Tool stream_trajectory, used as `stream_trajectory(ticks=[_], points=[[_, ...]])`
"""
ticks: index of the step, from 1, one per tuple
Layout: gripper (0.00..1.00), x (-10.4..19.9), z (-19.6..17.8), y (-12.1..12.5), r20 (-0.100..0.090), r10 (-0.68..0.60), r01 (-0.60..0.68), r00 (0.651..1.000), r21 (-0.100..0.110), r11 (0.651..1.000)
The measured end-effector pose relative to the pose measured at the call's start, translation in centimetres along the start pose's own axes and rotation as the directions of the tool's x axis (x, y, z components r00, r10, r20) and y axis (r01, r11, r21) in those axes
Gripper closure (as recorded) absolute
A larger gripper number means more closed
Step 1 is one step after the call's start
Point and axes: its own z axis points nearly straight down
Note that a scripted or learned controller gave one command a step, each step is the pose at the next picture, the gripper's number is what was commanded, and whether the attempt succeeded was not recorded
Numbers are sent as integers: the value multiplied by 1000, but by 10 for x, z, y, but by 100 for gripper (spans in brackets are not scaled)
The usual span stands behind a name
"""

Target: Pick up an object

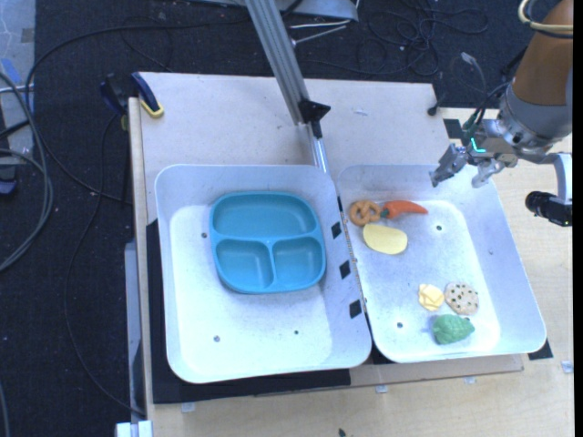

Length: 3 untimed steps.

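Note:
The right bin (487, 244) holds several small toy foods. A brown pretzel (364, 212) and an orange carrot (404, 208) lie near its far left corner, with a yellow oval piece (385, 239) just in front of them. Toward the near right lie a small yellow piece (431, 296), a chocolate-chip cookie (462, 298) and a green broccoli piece (453, 329). My gripper (465, 166) hangs above the bin's far right edge, open, with nothing between its fingers. It is well apart from every object.
The left bin (182, 326) bears a blue three-compartment tray (269, 242). A slanted metal pole (281, 53) crosses the bench from the top down to the gap between the bins. The arm's orange band (547, 57) stands at the upper right.

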Motion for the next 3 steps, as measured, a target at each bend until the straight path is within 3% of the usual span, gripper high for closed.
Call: stream_trajectory(ticks=[1,3], points=[[0,0,-1,1,0,0,0,1000,-2,1000],[0,3,105,-5,-1,-1,1,1000,2,1000]])
